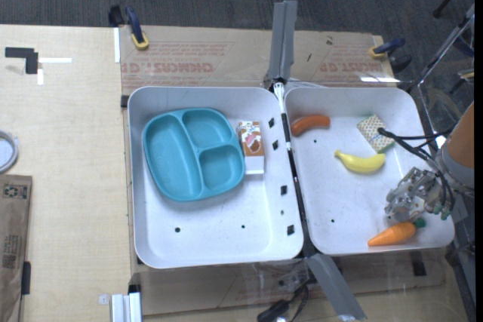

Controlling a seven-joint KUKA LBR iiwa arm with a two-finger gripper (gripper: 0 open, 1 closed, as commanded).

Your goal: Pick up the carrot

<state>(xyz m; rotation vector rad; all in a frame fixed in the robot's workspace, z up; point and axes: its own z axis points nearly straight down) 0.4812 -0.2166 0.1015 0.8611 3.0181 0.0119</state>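
Two shallow white bins sit side by side on the bench, the left bin [151, 237] and the right bin [332, 237], their inner walls touching along a central seam. The carrot [392, 234], orange with a small green tip at its right end, lies in the near right corner of the right bin, close to the front wall, tilted slightly with the pointed end toward the left. The gripper [411, 196] hangs directly above and just behind the carrot, at the bin's right side, the arm coming in from the right edge with cables trailing across the bin's rim. Its metal tip is a tangle of grey parts from this angle; whether the hand is spread or pressed together, I cannot tell, and nothing shows as pinched in it. The carrot looks to rest on the bin floor, very near the gripper's lower end; contact unclear. Elsewhere in the right bin: a yellow banana [361, 161] near the middle, a sausage [310, 124] at the far left corner, and a small patterned sponge [373, 132] toward the far right. The left bin holds a blue divided plate [192, 154], with a small printed box [251, 141] just beside its right edge.
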